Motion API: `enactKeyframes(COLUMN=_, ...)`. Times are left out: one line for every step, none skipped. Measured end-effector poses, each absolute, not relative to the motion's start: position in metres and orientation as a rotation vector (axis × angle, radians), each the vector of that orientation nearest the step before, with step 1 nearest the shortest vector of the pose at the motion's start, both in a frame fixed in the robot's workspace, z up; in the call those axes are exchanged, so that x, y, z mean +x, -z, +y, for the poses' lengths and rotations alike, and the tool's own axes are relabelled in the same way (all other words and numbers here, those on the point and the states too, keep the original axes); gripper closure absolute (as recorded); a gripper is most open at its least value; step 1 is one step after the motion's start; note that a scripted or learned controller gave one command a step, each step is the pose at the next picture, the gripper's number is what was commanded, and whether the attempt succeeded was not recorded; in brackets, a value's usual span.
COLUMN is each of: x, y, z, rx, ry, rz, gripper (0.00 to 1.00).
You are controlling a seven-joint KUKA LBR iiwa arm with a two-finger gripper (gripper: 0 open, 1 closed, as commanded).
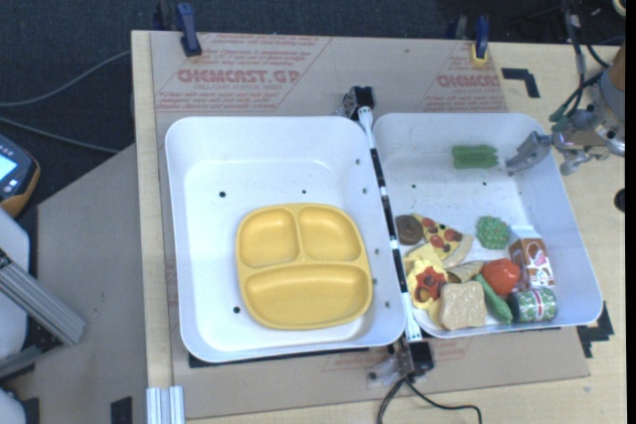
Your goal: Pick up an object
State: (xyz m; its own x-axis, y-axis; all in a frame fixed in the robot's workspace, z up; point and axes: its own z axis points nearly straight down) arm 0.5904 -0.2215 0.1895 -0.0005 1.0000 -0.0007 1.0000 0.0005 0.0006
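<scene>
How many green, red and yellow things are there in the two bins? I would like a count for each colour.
Green: 4 (block, broccoli, pepper, can)
Red: 1 (tomato)
Yellow: 2 (divided plate, cheese)
Total: 7

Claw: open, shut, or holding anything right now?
Claw: cannot be told; nothing visible in it, at the right bin's far right, beside the green block.
</scene>
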Motion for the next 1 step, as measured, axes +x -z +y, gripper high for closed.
enactKeyframes(x=0.5392, y=-0.0810, z=-0.1950, rx=2.231, ry=0.008, rz=2.230, gripper=0.00)
